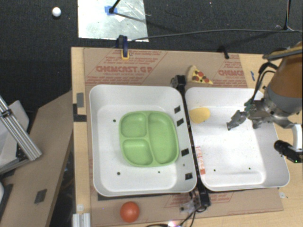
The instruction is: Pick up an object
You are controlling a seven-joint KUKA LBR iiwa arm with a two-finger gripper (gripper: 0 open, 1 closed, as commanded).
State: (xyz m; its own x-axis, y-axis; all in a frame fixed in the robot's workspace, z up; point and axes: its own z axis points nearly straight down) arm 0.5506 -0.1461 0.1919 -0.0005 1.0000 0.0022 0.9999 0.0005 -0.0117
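Note:
A small yellow object (pixel 200 114) lies in the right bin (pixel 232 169), near its far left corner. My gripper (pixel 235 122) hangs over the same bin, a little to the right of the yellow object and apart from it. The arm comes in from the right with its orange band at the frame's edge. Nothing shows between the fingers.
The left bin (pixel 102 126) holds a green sectioned plate (pixel 148 137). A toy pizza slice (pixel 199 75) rests on the board behind the right bin. A red-orange ball (pixel 129 211) sits on the board in front of the left bin. A blue clamp (pixel 123 45) stands at the board's far edge.

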